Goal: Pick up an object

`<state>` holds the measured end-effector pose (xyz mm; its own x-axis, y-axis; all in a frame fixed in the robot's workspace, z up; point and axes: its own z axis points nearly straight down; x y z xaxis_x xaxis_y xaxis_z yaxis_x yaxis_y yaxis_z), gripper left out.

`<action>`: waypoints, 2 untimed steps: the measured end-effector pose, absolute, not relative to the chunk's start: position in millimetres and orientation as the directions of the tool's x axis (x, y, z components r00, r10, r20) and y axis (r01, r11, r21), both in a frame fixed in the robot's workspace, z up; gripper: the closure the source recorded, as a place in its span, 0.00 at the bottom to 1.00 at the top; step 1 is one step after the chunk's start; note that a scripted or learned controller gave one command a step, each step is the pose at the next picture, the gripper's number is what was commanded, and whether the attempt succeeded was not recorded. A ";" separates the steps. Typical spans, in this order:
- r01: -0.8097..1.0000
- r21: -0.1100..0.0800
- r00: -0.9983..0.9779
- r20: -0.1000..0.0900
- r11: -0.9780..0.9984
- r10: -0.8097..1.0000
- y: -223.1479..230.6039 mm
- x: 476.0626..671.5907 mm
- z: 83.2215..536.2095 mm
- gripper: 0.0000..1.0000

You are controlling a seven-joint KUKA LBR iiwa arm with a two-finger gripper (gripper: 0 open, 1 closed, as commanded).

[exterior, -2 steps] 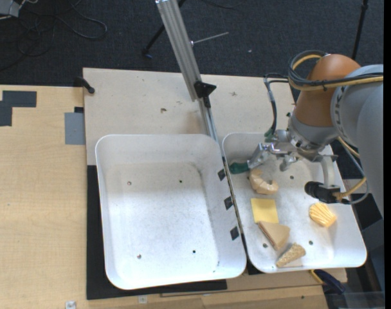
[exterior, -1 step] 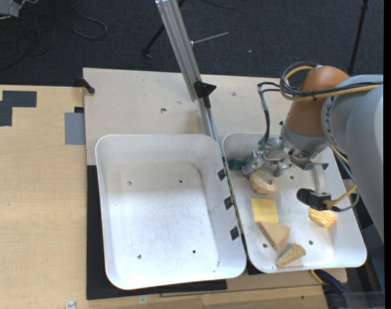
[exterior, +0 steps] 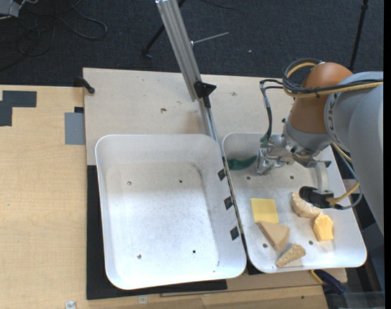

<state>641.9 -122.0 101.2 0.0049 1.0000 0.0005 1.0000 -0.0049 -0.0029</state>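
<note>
Jaws of the gripper [exterior: 267, 163] sit low at the far left of the right bin [exterior: 350, 253], just beside a green object [exterior: 240, 163]; whether they are spread or pinching it cannot be told. Nearer lie a yellow square [exterior: 264, 210], tan wedges [exterior: 276, 234] and an orange chunk [exterior: 323, 228], the left bin [exterior: 109, 172] alongside on the worktop [exterior: 137, 102].

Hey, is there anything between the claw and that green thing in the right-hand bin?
Nothing visible. The claw sits directly beside the green object at the right bin's far end; the yellow and tan pieces lie apart, toward the near end.
</note>
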 end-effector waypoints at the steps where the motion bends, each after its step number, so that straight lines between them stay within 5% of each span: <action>1: 1.000 0.002 0.006 0.000 -0.006 1.000 -125.8 645.5 144.4 1.00; 2: 1.000 0.003 -0.001 0.000 0.001 1.000 -119.5 645.3 190.1 1.00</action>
<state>645.3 -119.5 190.1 -0.0014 1.0000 0.0001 1.0000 0.0014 0.0027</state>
